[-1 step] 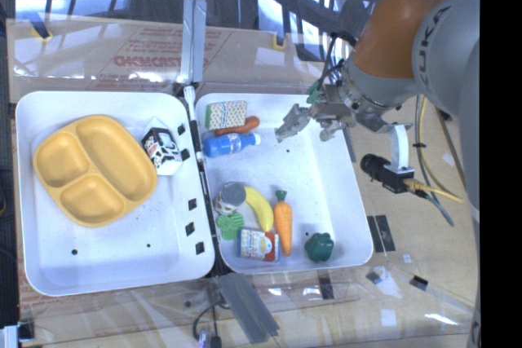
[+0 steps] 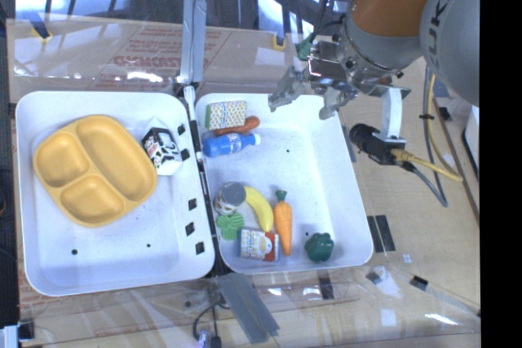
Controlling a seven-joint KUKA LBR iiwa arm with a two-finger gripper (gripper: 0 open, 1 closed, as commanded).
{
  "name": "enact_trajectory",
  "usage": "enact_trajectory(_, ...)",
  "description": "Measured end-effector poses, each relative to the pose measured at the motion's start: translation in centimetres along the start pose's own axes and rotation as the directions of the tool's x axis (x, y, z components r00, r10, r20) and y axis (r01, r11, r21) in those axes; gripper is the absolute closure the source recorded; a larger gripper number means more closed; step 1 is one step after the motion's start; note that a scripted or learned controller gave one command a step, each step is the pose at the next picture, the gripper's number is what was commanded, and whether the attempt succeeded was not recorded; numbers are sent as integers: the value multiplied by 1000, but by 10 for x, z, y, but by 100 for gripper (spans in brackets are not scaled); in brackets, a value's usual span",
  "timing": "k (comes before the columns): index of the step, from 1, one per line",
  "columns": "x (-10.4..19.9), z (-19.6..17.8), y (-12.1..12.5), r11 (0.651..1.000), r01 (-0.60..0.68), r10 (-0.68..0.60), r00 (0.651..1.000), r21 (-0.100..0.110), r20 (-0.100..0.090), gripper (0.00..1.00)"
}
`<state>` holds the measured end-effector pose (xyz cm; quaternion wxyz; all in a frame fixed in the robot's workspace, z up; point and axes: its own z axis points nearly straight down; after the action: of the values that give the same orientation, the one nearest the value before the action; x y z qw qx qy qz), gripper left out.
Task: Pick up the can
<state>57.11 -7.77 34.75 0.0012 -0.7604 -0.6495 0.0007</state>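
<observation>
The can (image 2: 232,195) stands upright with its grey round top showing, close to the left wall of the right bin (image 2: 347,175), beside the banana (image 2: 261,208). My gripper (image 2: 305,101) hangs over the far right part of that bin, well up and to the right of the can. Its two fingers are spread apart and nothing lies between them, so it is open.
Around the can lie a blue bottle (image 2: 230,144), a sausage (image 2: 238,127), a green-yellow box (image 2: 226,113), a carrot (image 2: 282,218), a small carton (image 2: 258,244) and a green pepper (image 2: 319,246). The left bin (image 2: 49,257) holds a yellow divided plate (image 2: 92,168) and a black-and-white carton (image 2: 163,148).
</observation>
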Motion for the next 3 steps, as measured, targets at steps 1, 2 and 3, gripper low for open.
enact_trajectory(1, -53, 111, 12, 999, 47, -47, 999, 6, 2, 0)
enact_trajectory(2, -28, 203, 24, 986, -167, 167, 986, 6, 1, 0)
enact_trajectory(3, -65, 257, 44, 993, -121, 121, 993, 6, 0, 0)
